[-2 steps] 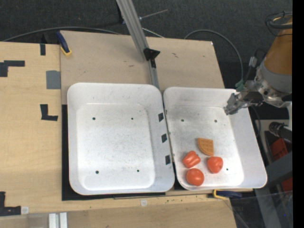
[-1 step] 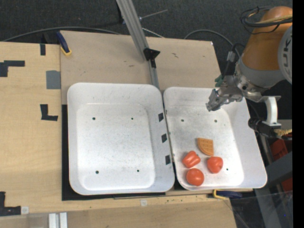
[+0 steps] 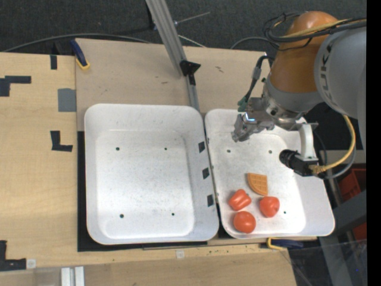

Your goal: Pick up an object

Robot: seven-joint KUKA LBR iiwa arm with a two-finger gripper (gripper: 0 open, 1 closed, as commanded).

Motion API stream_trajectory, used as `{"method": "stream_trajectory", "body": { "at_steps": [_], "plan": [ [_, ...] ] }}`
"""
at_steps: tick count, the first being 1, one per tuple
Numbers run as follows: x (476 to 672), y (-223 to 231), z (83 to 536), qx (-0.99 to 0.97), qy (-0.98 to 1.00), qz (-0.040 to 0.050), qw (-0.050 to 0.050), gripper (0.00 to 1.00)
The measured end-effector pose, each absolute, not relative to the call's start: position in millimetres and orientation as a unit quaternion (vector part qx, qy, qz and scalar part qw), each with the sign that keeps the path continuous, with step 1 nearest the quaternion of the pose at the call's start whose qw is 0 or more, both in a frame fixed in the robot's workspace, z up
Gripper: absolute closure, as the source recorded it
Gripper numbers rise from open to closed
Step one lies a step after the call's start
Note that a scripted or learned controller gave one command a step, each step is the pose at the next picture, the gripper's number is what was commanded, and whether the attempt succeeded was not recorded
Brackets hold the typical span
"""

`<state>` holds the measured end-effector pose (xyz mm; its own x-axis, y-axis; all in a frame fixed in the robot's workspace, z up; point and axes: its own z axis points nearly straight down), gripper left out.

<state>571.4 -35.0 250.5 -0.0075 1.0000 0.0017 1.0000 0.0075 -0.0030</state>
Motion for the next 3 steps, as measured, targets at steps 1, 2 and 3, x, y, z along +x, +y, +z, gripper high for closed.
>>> {"method": "stream_trajectory", "body": {
  "at_steps": [1,2,3],
  "plan": [
    [578.7,9,236,-0.705,-0.709,0.0011,0.001,1.0],
    [582.0,61,221,-0.705,-0.709,0.0011,0.002,1.0],
    [577.1,99,232,-0.705,-0.709,0.0002,0.001,1.0]
  ]
}}
